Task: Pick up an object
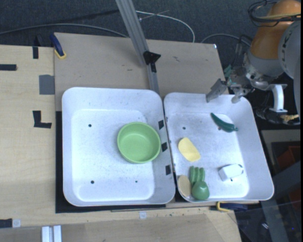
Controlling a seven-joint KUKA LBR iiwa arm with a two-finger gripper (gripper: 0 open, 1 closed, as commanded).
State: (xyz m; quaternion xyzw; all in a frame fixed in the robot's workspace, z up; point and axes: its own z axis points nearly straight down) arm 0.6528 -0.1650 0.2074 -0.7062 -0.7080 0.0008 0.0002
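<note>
Camera view: gripper (225, 92) above far edge of right bin (252, 130), fingers spread, nothing between. Open floor mid-bin and along right wall. One of each in right bin: dark green piece (223, 122) near far-right corner, long axis diagonal; yellow piece (189, 149) by left wall; white piece (231, 172), green toy (197, 183), near edge. Left bin (81, 105): one green bowl (138, 142).

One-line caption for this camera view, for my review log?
Grey KUKA arm's gripper, open, above right white bin's far rim; round green bowl sits in left white bin.
</note>
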